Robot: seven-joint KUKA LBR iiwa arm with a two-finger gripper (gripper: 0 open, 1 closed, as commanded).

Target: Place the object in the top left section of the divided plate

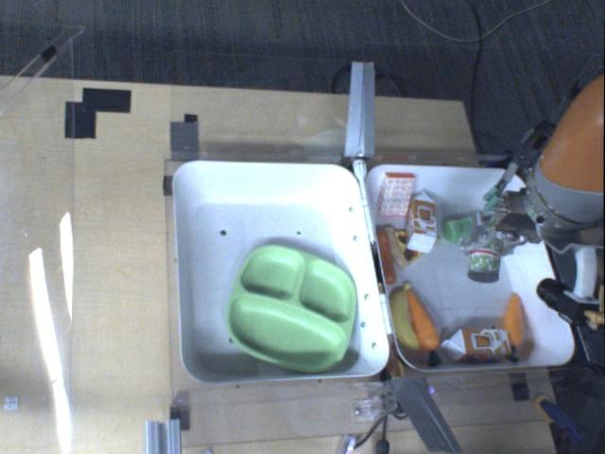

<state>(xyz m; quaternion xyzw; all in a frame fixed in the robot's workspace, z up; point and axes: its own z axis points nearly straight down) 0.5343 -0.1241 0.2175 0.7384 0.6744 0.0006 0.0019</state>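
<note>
Gripper (485, 244) hangs over the right bin (558, 353) near its far right corner, a small green-topped cup (483, 263) just beneath it, grip unreadable, while the plate (293, 307) lies well apart in the left bin (198, 253).

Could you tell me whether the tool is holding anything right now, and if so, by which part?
It cannot be told: the tool hangs over the right bin, right above a small green-and-white object, but no grip shows.
</note>
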